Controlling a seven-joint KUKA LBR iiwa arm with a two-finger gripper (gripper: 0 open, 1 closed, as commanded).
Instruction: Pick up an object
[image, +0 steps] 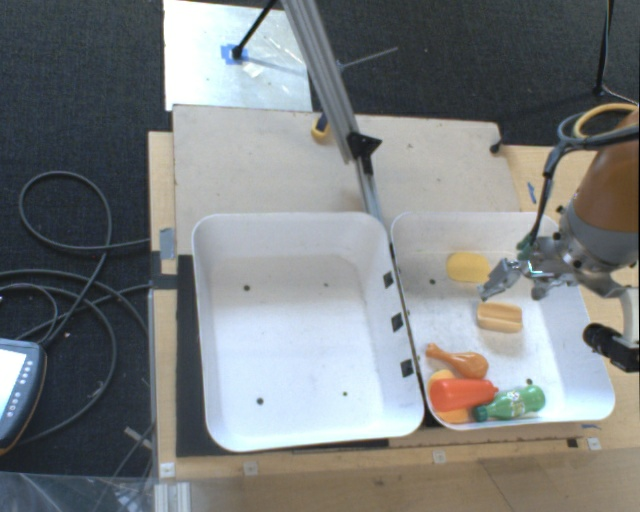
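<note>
The tan hot-dog-shaped toy bun (499, 317) is lying in the right-hand white bin (600, 395) with its long axis running left to right — just below the two-finger gripper (520, 277). The fingers are spreading apart, pinching nothing — a yellow rounded toy (467, 267) is sitting just to their left.

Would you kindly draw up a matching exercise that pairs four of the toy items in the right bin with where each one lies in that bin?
Column one:
1. yellow lemon
2. hot dog bun
3. chicken drumstick
4. green bottle

Column two:
A. at the near rim of the right bin, lying on its side
B. farthest back, close to the gripper
C. mid-bin, just nearer the camera than the gripper
D. left of centre, just above the orange-red toy

Pairs: 1-B, 2-C, 3-D, 4-A
</note>
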